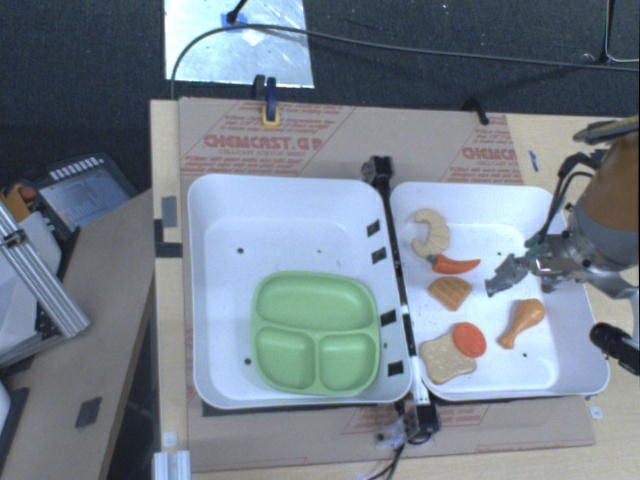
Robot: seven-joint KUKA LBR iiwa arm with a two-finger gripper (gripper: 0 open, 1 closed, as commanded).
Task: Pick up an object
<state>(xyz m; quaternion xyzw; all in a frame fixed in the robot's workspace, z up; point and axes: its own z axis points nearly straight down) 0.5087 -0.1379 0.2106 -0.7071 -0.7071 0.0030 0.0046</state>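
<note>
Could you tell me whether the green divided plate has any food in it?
Empty: the green plate in the left bin shows three bare compartments.

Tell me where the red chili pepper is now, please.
The red chili pepper lies in the right bin, just below the croissant and above the orange wedge.

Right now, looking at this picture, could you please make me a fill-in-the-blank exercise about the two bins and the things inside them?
1. The green divided tray lies in the ____ bin.
2. The gripper hovers over the ____ bin.
3. The red tomato slice rests partly on the ____.
4. The chili pepper lies just below the pale, curved ____.

Missing words: left; right; toast slice; croissant
</note>
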